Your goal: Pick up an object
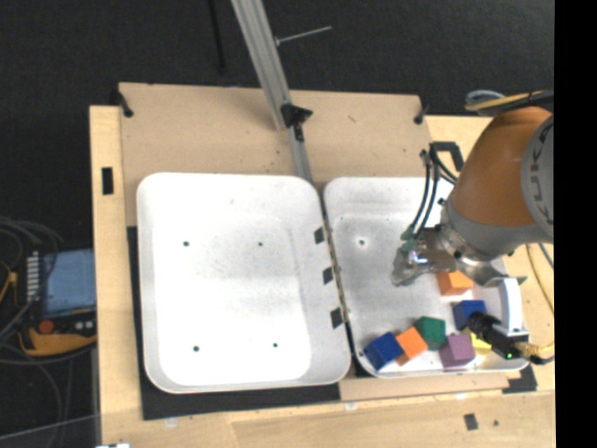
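Note:
My gripper [407, 267] hangs over the middle of the right bin [368, 208], with the orange-banded wrist above it to the right. Along the bin's near edge lie several small blocks: a blue one [381, 350], an orange one [411, 343], a green one [431, 329] and a purple one [457, 349]. Another orange block [454, 283] and a blue block [469, 313] sit just right of the gripper, partly under the arm. Nothing shows between the fingers.
The left bin [233, 278] lies beside the right one, joined by black clips at the shared rim. A slanted metal pole [266, 54] rises behind the bins. Cables and a blue box [70, 283] lie off the bench's left side.

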Motion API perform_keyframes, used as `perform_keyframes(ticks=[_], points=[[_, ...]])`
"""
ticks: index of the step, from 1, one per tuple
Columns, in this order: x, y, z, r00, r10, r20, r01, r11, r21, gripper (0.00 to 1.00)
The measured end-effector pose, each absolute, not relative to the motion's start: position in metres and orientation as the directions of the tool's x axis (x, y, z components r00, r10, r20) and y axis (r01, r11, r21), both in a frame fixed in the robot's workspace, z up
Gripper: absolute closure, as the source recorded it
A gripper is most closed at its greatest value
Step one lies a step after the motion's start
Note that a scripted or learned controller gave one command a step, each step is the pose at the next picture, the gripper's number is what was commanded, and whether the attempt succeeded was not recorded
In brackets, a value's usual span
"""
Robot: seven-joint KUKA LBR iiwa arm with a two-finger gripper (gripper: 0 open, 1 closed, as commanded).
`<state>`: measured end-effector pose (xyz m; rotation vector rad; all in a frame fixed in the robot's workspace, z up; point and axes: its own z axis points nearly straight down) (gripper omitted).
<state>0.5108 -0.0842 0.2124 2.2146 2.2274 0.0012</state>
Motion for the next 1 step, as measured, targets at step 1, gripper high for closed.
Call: perform_keyframes(ticks=[1], points=[[0.5022, -0.0385, 0.2114, -0.006, 1.0, 0.0, 1.0, 0.006, 0.0, 1.0]])
